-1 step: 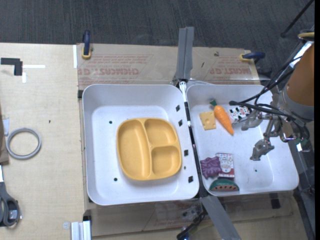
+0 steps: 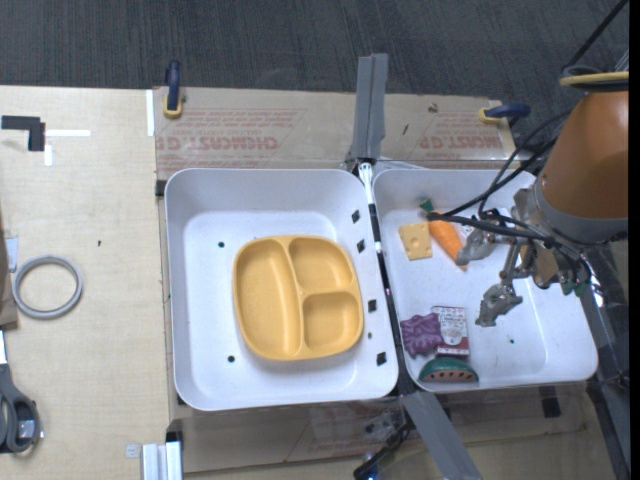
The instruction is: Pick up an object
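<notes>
The right bin (image 2: 560, 353) holds a yellow cheese wedge (image 2: 415, 240), an orange carrot (image 2: 447, 236), a purple bunch of grapes (image 2: 421, 334), a red and white packet (image 2: 452, 328) and a watermelon slice (image 2: 447, 371). My gripper (image 2: 488, 276) hangs over the middle of this bin, right of the carrot and above the packet. Its two fingers are spread apart, one fingertip (image 2: 476, 251) beside the carrot's end and the other lower down. Nothing sits between them, so the gripper is open.
The left bin (image 2: 200, 268) holds a yellow divided plate (image 2: 298, 296). A grey divider post (image 2: 370, 108) stands behind the bins' shared wall. A tape roll (image 2: 45, 286) and scissors (image 2: 15, 418) lie on the bench at far left. Cables trail from the wrist.
</notes>
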Controlling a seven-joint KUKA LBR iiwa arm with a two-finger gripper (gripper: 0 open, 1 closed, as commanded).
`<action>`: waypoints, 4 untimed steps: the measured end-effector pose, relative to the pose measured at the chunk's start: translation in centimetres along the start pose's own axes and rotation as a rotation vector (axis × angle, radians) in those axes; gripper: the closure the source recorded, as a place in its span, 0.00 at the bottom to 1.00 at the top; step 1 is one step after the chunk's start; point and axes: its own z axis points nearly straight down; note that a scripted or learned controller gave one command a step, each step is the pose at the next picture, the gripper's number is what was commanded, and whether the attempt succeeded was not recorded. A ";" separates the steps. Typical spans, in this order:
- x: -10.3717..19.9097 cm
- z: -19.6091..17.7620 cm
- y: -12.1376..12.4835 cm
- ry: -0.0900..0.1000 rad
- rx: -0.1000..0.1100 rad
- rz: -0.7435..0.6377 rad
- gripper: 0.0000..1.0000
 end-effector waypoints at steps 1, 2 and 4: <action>-4.1 6.9 -0.4 0.001 0.002 0.630 0.00; -4.2 6.0 -0.4 0.000 0.003 0.627 1.00; -3.6 6.6 -1.4 0.000 0.001 0.329 0.00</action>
